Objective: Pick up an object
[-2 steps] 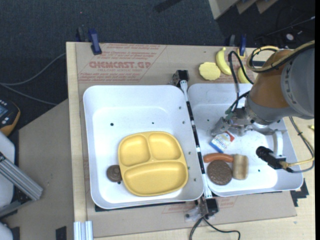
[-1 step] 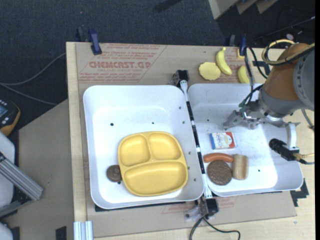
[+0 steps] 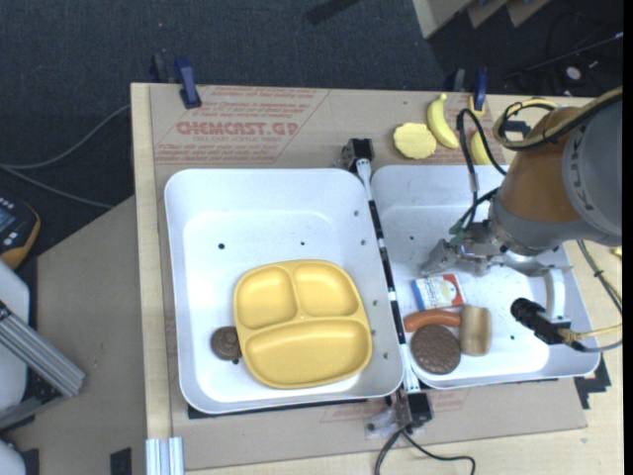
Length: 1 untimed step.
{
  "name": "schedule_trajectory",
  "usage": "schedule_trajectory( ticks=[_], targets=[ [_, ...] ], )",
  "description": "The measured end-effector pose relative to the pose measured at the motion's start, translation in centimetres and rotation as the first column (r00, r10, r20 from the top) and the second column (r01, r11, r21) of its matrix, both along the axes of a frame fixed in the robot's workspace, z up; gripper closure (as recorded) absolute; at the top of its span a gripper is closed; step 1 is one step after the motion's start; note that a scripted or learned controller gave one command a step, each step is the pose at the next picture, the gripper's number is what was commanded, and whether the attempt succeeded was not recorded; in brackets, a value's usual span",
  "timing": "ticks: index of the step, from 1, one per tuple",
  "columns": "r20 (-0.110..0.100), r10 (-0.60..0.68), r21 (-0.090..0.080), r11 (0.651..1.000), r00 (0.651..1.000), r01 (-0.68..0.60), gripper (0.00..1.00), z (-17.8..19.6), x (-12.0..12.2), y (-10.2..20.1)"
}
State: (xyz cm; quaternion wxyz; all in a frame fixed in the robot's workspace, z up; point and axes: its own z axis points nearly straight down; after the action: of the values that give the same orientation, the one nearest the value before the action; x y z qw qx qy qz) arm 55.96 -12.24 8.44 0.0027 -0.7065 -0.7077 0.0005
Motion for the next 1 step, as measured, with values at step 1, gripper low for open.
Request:
schedule_trajectory(
  ticks=[1],
  targets=[
    [0.002, -0.003, -0.002, 1.0, 1.0, 0.003, 0.0, 0.03, -2.12, -0.28]
  ],
)
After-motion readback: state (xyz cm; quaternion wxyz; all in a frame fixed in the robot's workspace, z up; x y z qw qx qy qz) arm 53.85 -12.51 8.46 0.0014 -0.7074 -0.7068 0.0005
